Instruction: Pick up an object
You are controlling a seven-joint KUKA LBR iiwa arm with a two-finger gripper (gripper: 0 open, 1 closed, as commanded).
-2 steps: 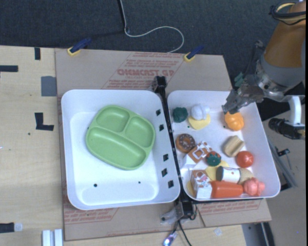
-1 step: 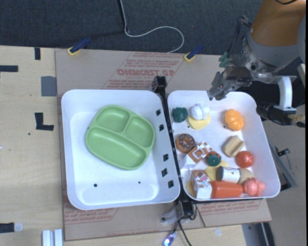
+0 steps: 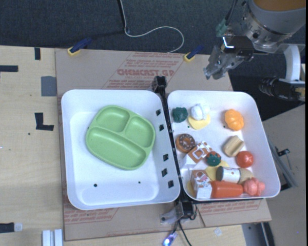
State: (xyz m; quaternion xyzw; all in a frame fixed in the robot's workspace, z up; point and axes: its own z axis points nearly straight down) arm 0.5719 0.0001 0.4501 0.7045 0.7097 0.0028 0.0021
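Above the far rim of the right bin (image 3: 262,118) the grey arm (image 3: 269,14) hung with its orange band showing, and the gripper (image 3: 215,70) pointed down past the bin's back edge, over the brown cardboard rather than over any toy. Whether it was spread or pressed together I could not tell from where I stood (the tip was a dark blur against the board), and nothing showed between its tips.

Beside it the left bin (image 3: 74,152) carried a green divided plate (image 3: 121,136), lying flat and well apart from the arm.

All the small things sat in the right bin. An orange carrot-like piece (image 3: 227,190) lay along the near wall, touching a pink toy (image 3: 254,187) at its end, with a red tomato (image 3: 244,159) just behind. An orange pumpkin-shaped toy (image 3: 234,119) sat alone near the far right side, a white-and-yellow egg (image 3: 198,115) lay next to a dark green piece (image 3: 179,114), and a brown doughnut (image 3: 185,143) rested close to the centre divider.

To my mind the sensible pick was the pumpkin-shaped toy, since it had bare floor all round it. Doing it well would mean centring over it, descending straight, and closing only once low enough to straddle its widest part. The near corner looked too crowded for a clean grasp.
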